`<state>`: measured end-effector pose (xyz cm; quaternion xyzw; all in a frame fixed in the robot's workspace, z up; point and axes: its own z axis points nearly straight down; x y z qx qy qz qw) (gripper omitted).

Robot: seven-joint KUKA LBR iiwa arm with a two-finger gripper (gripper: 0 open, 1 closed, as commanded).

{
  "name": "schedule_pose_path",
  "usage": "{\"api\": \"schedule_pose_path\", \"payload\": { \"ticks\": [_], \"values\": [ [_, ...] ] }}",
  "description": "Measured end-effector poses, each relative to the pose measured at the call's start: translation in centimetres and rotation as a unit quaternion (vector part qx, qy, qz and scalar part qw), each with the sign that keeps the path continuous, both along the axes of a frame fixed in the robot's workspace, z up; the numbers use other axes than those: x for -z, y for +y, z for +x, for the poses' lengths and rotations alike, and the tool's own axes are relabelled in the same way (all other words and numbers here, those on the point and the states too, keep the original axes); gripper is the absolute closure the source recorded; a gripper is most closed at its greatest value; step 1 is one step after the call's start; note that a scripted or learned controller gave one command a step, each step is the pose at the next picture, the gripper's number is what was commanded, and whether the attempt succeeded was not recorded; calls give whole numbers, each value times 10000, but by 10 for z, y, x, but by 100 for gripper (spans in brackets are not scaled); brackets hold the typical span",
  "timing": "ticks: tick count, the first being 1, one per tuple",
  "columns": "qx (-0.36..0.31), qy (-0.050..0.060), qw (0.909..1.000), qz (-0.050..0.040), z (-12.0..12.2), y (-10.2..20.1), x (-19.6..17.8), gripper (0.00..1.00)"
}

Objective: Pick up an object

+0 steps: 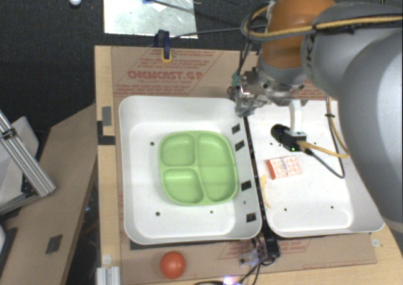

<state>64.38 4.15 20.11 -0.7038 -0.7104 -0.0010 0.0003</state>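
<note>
One pincer [244, 102] above bin divider, nothing visibly held

My gripper [243, 106] hangs over the ridge between the two bins. A green divided plate [198, 168] fills my left bin [135, 151]; a small red-and-white packet [284, 167] lies in my right bin [327, 208].

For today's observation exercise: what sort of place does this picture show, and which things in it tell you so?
Probably a robotics lab test bench. A grey arm reaches over two white bins, one holding a green tray, the other a small packet, and cables trail across the bench.
</note>
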Motion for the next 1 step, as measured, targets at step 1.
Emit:
{"api": "schedule_pose_path", "payload": {
  "ticks": [1],
  "values": [
    [-5, -11, 10000, 5, -2, 54, -22, 100]
  ]
}}
